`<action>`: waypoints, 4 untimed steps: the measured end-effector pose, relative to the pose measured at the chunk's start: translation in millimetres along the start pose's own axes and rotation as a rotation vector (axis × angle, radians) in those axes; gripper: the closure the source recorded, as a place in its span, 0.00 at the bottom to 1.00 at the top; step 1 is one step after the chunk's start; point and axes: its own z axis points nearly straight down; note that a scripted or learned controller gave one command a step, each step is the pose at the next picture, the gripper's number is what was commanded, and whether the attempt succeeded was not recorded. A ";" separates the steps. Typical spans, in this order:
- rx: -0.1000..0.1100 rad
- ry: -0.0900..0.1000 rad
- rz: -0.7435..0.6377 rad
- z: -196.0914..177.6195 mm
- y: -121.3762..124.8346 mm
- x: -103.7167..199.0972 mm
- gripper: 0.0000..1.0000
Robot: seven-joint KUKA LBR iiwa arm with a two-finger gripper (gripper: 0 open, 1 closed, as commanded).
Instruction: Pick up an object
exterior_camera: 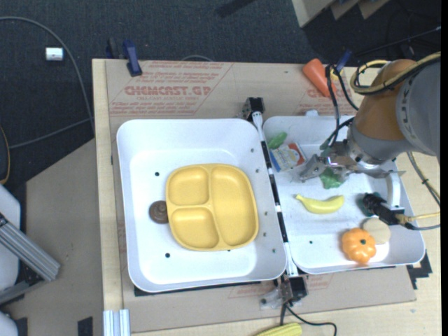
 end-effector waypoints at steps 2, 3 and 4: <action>0.000 0.000 0.001 -0.1 4.4 -11.5 0.00; -0.004 -0.004 0.001 -0.6 18.4 -59.4 0.00; 0.000 0.000 0.000 0.0 -8.7 -12.0 0.00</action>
